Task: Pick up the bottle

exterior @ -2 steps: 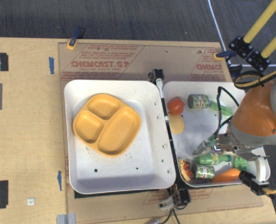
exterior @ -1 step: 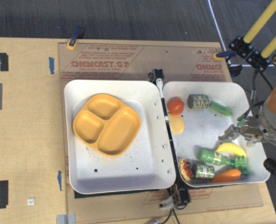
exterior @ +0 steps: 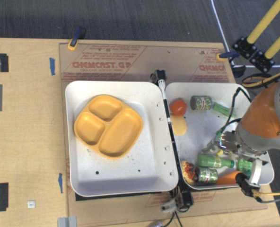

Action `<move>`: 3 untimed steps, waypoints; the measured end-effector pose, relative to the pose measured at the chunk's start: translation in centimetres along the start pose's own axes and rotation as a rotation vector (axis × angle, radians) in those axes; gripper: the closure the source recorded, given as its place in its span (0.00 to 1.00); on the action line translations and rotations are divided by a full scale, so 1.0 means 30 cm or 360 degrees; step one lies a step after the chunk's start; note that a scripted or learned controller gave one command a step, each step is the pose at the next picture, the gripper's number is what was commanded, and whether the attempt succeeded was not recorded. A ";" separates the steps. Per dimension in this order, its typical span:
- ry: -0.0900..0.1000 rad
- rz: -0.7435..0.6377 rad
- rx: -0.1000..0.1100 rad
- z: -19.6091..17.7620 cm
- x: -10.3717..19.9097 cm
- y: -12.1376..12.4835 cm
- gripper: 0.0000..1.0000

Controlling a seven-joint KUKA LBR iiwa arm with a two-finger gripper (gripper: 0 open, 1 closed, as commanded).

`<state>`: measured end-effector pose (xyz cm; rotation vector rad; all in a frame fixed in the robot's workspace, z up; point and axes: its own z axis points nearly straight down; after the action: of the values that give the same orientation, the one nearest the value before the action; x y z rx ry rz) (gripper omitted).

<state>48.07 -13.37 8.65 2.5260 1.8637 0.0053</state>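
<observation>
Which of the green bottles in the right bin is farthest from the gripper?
The green bottle lying alone along the right bin's far edge, beside the red tomato; the other bottles cluster under the gripper at the near side.

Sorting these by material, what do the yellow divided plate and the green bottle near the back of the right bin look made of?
The yellow plate looks like matte moulded plastic, with soft rounded compartments. The green bottle looks like glossy plastic or glass; it's translucent with a printed label.
</observation>
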 end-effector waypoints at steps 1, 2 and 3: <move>0.0000 -0.0469 0.0002 0.000 -0.077 0.023 0.00; -0.0007 -0.1307 -0.0003 -0.001 -0.084 0.027 0.00; 0.0032 -0.1444 -0.0003 -0.008 -0.194 0.146 0.00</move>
<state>50.52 -20.23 8.90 1.4580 2.7899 0.0293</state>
